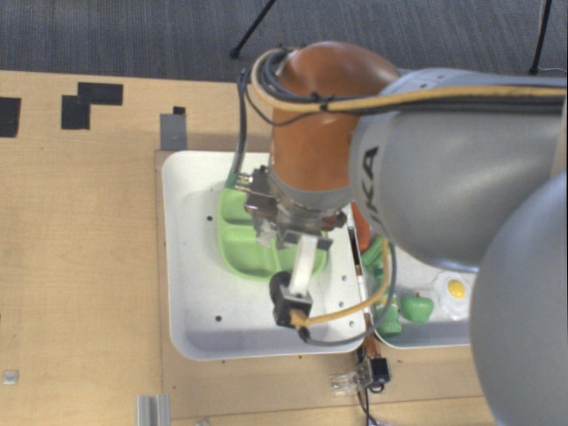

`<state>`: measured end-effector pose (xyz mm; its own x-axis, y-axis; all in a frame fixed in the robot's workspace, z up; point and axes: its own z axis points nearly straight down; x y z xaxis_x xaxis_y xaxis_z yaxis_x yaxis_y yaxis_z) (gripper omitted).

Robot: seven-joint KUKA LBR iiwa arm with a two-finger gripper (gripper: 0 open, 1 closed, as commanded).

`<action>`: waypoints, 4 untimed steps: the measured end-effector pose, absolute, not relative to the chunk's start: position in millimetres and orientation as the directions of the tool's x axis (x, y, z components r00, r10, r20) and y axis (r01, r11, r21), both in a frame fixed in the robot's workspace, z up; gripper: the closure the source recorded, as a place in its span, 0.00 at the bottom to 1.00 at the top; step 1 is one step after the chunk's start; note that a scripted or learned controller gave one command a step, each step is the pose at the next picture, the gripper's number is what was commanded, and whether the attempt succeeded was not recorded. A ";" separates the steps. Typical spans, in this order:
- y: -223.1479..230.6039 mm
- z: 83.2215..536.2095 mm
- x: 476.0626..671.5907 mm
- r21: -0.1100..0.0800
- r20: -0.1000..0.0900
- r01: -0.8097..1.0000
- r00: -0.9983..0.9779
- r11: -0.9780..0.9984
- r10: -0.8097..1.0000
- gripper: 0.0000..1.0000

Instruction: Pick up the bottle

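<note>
Gripper (288, 224) sits low over a green dish (241, 238) in the left bin (191, 273), can't tell if it's open or closed. Can't pick out the bottle for sure, the arm covers a lot. Right bin (435, 334) has green bits (414, 307) and a white thing (442, 284) with a yellow spot.

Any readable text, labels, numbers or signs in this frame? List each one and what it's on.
"KA": on the grey arm casing, letters turned sideways, apparently part of a longer word.
Black marks on the bench: plain blocks, not characters.
Left bin and its green contents: no print legible.
Nothing else is readable at this resolution.
</note>
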<state>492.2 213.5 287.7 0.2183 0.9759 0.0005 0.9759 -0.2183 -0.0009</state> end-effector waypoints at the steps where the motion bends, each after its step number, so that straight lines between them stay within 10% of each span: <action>1: 212.7 227.2 486.3 -0.001 0.000 0.991 0.132 -0.132 0.991 1.00; 4: 234.7 259.0 486.5 -0.001 0.000 0.935 0.356 -0.356 0.935 1.00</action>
